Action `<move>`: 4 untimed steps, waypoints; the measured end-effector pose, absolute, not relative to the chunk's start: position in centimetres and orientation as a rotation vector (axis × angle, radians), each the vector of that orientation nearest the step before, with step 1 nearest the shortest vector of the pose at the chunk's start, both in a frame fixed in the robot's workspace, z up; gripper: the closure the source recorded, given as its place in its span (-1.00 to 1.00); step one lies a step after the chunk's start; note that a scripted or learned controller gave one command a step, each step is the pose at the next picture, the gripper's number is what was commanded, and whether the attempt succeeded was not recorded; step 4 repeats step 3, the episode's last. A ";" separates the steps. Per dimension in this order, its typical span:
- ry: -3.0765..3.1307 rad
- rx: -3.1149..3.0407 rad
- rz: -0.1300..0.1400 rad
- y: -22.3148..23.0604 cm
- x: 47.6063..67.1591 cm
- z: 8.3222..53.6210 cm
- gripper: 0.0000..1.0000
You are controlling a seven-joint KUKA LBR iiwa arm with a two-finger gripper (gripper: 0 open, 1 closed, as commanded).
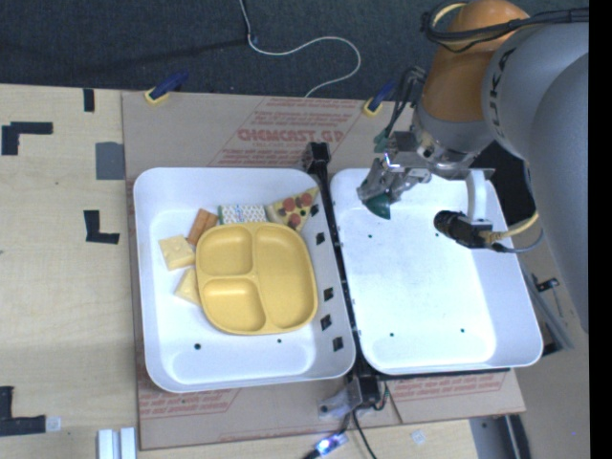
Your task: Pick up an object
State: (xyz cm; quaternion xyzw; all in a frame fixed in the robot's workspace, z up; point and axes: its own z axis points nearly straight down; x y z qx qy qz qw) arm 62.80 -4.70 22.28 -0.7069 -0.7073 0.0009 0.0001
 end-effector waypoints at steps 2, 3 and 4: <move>-2.224 -2.219 0.000 -3.8 63.5 22.8 1.00; -2.222 -2.220 0.003 -3.3 62.0 23.2 1.00; -2.222 -2.220 0.003 -3.3 62.0 23.2 1.00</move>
